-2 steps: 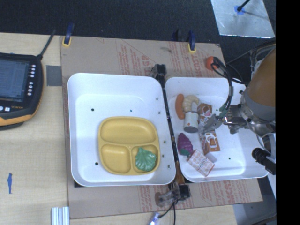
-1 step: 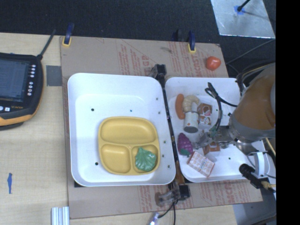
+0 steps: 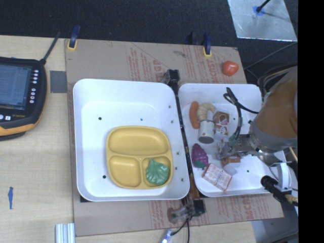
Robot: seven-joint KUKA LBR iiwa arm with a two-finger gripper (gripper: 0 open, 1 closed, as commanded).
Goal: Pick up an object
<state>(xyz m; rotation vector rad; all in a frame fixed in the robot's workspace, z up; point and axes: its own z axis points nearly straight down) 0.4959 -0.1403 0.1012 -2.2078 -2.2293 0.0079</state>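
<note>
The right bin (image 3: 250,184) holds several small items: an orange sausage-shaped piece (image 3: 194,114), a beige piece (image 3: 206,110), a small can (image 3: 205,131), a printed carton (image 3: 220,124), a purple piece (image 3: 199,155) and a pink-patterned packet (image 3: 216,176). My gripper (image 3: 229,150) is low in this bin, just right of the can and carton, over a small brown item (image 3: 232,160). The arm's grey and orange body (image 3: 276,118) reaches in from the right. In the left bin (image 3: 91,105) a yellow divided plate (image 3: 135,153) carries a green leafy piece (image 3: 157,172).
A red tomato-like object (image 3: 230,68) lies on the cardboard behind the right bin. A handheld control pendant (image 3: 17,95) sits at the far left. Blue clamps (image 3: 206,43) hold the cardboard's back edge. Cables (image 3: 235,103) loop over the right bin.
</note>
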